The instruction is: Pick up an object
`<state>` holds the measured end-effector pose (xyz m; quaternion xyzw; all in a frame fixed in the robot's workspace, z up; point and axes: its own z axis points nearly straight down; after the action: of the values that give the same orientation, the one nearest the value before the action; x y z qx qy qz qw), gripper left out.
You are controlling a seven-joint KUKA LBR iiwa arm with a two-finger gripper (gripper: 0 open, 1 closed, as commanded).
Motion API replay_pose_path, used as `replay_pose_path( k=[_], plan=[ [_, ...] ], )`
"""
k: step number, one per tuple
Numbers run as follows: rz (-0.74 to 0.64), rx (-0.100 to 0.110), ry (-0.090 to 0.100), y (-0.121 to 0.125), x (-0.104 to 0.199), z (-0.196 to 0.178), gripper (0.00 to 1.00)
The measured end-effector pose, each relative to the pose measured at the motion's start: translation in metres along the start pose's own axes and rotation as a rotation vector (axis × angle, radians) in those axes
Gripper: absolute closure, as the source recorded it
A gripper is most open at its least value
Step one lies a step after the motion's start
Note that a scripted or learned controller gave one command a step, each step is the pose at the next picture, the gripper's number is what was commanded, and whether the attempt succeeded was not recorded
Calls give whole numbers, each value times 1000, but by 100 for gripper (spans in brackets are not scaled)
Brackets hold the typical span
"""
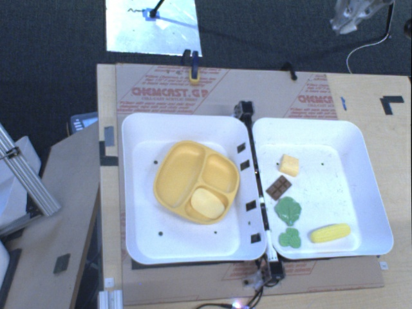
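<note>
We see the hand [351, 11] at top right, well clear of the bins; we cannot tell its state. The right bin [370, 166] contains cheese [290, 165], chocolate [279, 187], broccoli [288, 210] and corn [330, 233]. The left bin [138, 140] contains a yellow tray [196, 181].

the gripper [353, 10] hangs at the far right corner of the view, beyond the bench's far edge and well above it (pale and blurred, its pose hard to read).
</note>
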<state>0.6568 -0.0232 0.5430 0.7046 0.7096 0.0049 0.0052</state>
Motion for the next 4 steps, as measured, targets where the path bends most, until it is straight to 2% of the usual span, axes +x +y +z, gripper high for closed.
replay_pose_path(
  k=[1,2,3,4],
  plan=[
    [7,26,1,-20,-27,307,100],
    [2,6,1,-63,-9,216,100],
    [1,-1,-1,13,-4,144,100],
    [-1,2,2,-45,30,60,100]
  ],
)
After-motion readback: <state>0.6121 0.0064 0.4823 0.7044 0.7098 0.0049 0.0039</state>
